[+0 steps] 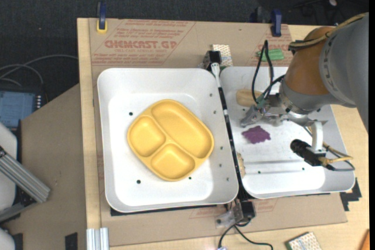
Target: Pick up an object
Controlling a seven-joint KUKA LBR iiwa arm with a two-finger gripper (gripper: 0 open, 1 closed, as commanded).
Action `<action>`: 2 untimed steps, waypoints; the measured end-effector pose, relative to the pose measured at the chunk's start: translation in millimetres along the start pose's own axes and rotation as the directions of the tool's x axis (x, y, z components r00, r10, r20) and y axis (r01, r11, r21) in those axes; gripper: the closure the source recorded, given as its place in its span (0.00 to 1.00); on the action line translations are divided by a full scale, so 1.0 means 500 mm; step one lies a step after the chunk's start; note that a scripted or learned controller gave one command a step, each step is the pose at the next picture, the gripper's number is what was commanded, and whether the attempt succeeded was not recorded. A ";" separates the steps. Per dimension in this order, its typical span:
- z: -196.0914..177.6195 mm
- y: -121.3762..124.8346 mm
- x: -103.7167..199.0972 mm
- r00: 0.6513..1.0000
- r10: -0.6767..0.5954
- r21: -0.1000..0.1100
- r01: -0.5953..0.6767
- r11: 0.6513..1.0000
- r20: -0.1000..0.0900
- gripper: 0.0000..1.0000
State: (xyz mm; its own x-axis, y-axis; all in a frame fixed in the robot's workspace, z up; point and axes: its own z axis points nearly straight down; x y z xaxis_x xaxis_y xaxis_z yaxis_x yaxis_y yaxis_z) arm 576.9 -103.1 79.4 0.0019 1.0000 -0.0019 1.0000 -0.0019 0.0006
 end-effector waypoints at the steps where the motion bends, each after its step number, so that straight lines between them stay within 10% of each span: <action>1: -0.010 -0.206 -0.016 1.000 0.003 0.010 -0.003 1.000 -0.004 0.00; 2: -0.010 -0.123 0.020 1.000 -0.005 -0.004 0.005 1.000 0.000 0.00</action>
